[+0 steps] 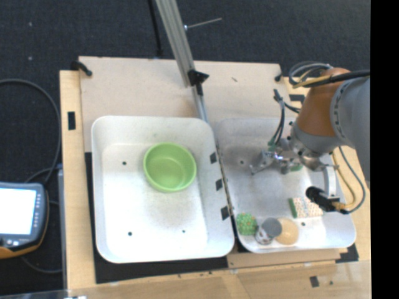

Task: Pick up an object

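The end effector (265,162) is seen low over the floor of the right bin (249,136), in its upper middle part, carried by the grey arm (349,114) with its orange band (315,108) reaching in from the right. Whether the end effector is open or closed cannot be told from this view; the metal parts at its tip are too small and blurred, and no object can be made out within them. The patch of bin floor just under the tip appears bare.

Outward from there, the candidate objects are gathered along the near edge of the right bin, well apart from the end effector. 4 things can be counted: a green knobbly object (245,222) at the near left corner, a grey round object (270,228) just beside it, a tan rounded object (288,230) touching or nearly touching the grey one, and a small speckled white and green item (302,207) a little farther back toward the right wall. A black cable end (318,198) hangs close to that last item.

In the left bin (112,167) a green bowl (169,166) stands upright, alone.

Both bins rest on the tan surface (137,86).

The step in hand is judged to be the approach, with nothing yet secured. The next move would call for travel toward the near edge, alignment over 1 object of the cluster, and a descent that avoids nudging its neighbours or the bin wall.
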